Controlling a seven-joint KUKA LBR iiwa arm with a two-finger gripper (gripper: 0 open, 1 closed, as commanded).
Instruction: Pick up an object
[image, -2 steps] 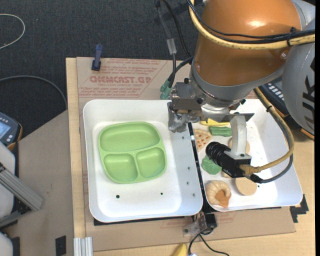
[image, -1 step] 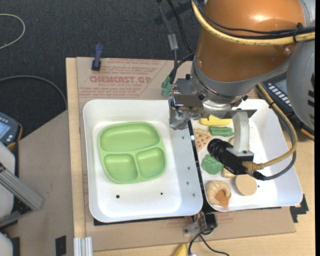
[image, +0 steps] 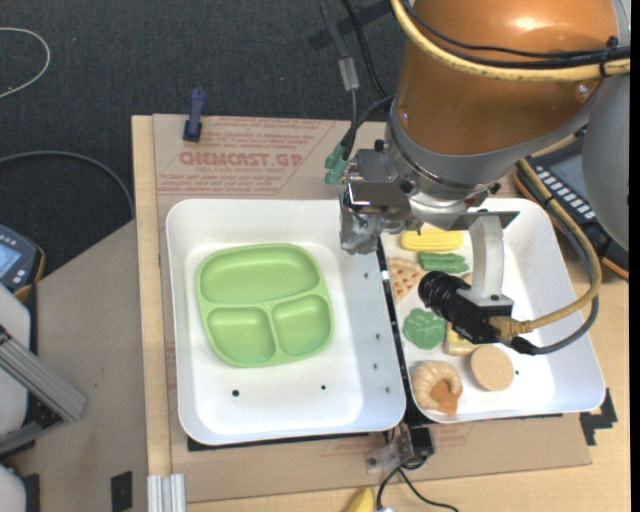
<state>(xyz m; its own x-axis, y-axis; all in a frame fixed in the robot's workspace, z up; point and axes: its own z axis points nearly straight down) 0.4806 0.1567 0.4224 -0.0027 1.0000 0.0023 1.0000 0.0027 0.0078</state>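
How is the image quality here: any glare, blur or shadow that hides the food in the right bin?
Camera view: bright glare streaks the orange band at the top, and the close-up arm looks soft. Both white bins are evenly lit; the green tray is sharp with faint shadow. In the right bin the arm covers some of the food, though the corn and the croissant read clearly.

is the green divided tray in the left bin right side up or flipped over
Right side up: the green tray lies flat in the left bin, its three compartments facing up.
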